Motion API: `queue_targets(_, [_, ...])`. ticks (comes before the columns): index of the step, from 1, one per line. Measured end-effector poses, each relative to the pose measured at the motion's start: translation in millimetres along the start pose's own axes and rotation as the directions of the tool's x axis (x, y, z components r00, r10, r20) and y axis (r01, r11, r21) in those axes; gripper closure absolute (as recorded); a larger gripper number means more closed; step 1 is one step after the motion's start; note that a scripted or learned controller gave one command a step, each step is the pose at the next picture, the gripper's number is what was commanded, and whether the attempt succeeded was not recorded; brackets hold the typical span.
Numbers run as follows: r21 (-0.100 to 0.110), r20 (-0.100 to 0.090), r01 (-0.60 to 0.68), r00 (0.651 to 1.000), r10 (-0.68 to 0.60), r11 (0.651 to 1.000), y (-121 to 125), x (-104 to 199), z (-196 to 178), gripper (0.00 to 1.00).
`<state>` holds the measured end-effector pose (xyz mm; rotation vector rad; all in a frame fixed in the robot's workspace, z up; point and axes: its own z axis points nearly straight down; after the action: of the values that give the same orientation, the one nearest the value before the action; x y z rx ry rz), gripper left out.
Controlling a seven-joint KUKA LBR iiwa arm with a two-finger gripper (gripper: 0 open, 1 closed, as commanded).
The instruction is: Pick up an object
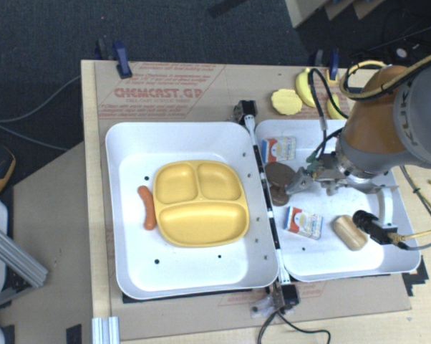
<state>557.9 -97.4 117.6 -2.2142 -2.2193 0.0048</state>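
We see the arm (376,124) reaching in from the right over the right bin (330,265), with the gripper (299,183) low near that bin's left wall. From this slant we cannot tell how far the gripper is open, and we see nothing held in it. Just beside its tip, to the left, lies a brown round piece (278,175), close against the wall between the two bins; a darker brown patch below it may be part of the same thing or a second piece, and we cannot say which. Around the gripper the bin is crowded. A small white carton with red and blue print (281,149) lies above the brown piece, and a second carton of the same kind (303,223) lies below the gripper, tilted. A tan cylinder (348,233) lies on its side further right, near the bin's lower edge. The arm's bulk covers much of the bin's upper right part. The left bin (129,156) holds a yellow divided plate (201,203) in its middle and an orange sausage (148,207) just beside the plate's left rim. Outside the bins, on the cardboard-covered bench (158,92), two yellow things (287,102) sit near the right bin's top edge.
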Motion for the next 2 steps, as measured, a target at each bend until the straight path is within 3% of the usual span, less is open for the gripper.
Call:
queue_targets(1, [-0.023,0.013,-0.006,1.000,0.006,1.000,26,-4,23,0.00])
queue_targets(2, [-0.017,0.005,0.002,1.000,-0.002,1.000,113,-4,27,0.00])
